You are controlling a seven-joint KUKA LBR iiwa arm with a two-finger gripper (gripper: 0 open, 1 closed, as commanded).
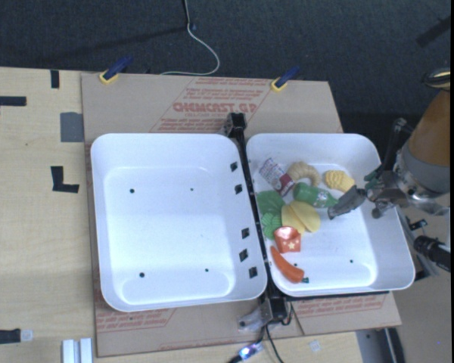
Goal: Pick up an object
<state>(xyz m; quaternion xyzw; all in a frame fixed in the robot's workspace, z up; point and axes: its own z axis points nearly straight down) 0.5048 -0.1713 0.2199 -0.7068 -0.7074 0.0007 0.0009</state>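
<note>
Camera view: approach stage, nothing gripped.
We find the end effector above the right bin, fingers apart, beside the yellow toy in the pile. Next, we judge, it must descend and close on one piece.

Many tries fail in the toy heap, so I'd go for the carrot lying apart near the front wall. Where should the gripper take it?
Take the carrot across its middle, from above. It is long and narrow, lying flat and slanted, so the gripper should close across its short width. Its upper end touches the red toy; the lower half has freer space.
</note>
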